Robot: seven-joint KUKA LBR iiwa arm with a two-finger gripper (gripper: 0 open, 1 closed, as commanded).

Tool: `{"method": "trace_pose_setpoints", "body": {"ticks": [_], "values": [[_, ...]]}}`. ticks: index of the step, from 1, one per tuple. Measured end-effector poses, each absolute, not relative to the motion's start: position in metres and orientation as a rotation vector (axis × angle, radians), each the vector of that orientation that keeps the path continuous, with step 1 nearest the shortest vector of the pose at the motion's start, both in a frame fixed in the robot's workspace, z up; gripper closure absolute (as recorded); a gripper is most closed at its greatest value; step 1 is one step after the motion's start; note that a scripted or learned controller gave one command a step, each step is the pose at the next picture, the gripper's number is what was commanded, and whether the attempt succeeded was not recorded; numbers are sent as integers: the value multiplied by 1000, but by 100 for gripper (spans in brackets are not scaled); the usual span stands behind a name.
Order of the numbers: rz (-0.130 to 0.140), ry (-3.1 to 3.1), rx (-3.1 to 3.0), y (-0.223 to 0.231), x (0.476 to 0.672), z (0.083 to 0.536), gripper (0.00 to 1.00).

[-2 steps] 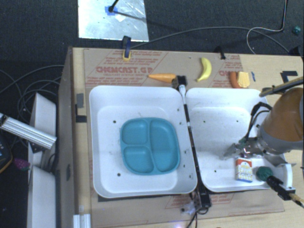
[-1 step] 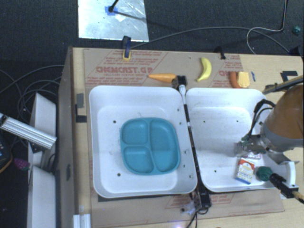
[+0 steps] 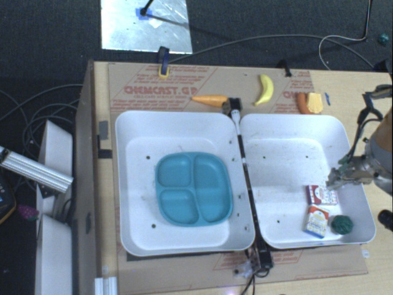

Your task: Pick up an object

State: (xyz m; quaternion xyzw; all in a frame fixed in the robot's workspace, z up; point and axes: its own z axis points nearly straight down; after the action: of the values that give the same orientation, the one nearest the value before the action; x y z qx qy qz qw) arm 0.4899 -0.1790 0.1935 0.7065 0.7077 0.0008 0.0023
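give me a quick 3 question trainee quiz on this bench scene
1. True or false: the blue divided plate lies in the left bin.
2. Which lies outside both bins: A) banana B) green ball C) small box?
3. Fill in: the gripper hovers over the ___ bin.

Key: 1 true; 2 A; 3 right.

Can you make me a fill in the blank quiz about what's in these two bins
1. The blue divided plate lies in the ___ bin.
2. Beside the small cartons in the right bin sits a dark ___ ball.
3. Behind the bins, the yellow fruit on the bench is a ___.

Missing words: left; green; banana
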Motion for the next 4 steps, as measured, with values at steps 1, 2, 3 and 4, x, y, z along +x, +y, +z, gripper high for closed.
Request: {"method": "trace_pose_setpoints", "body": {"ticks": [1, 2, 3, 4], "values": [[2, 2224, 2214, -206, 565, 200, 100], [1, 2224, 2215, -206, 564, 200, 0], [1, 2221, 2219, -207, 515, 84, 0], [1, 2224, 2218, -167, 487, 84, 0]]}}
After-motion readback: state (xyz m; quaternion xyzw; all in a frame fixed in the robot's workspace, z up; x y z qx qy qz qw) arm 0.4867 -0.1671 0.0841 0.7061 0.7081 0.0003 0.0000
